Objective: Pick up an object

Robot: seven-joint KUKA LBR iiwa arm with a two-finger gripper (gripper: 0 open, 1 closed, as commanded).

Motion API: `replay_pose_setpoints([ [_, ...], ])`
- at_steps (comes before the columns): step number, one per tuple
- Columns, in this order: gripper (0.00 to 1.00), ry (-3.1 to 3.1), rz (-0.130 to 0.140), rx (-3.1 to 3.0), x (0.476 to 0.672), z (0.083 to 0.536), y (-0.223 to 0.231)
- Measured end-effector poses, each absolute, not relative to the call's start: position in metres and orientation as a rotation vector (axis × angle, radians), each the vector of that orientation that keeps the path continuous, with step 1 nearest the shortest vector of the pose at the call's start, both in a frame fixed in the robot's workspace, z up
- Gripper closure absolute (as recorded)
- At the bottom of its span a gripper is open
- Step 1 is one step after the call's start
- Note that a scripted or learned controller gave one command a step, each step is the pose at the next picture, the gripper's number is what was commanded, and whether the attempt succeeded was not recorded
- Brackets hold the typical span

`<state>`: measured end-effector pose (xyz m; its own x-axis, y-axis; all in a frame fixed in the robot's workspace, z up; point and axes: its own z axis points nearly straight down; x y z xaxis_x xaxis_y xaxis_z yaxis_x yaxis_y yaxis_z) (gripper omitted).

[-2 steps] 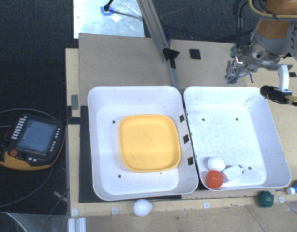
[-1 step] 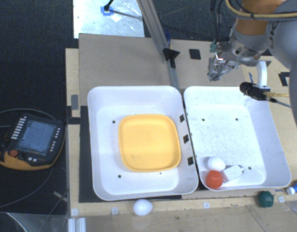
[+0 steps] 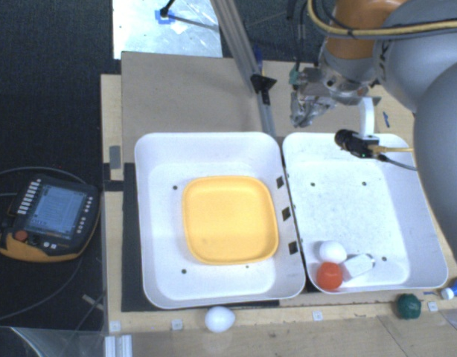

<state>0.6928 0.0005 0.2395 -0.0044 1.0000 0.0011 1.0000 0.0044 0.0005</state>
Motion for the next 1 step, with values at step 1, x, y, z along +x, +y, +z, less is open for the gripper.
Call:
replay_pose_setpoints([
  [1,1.0,-2.227,-0.003,-2.216,0.6921,0.2433,0.0609],
])
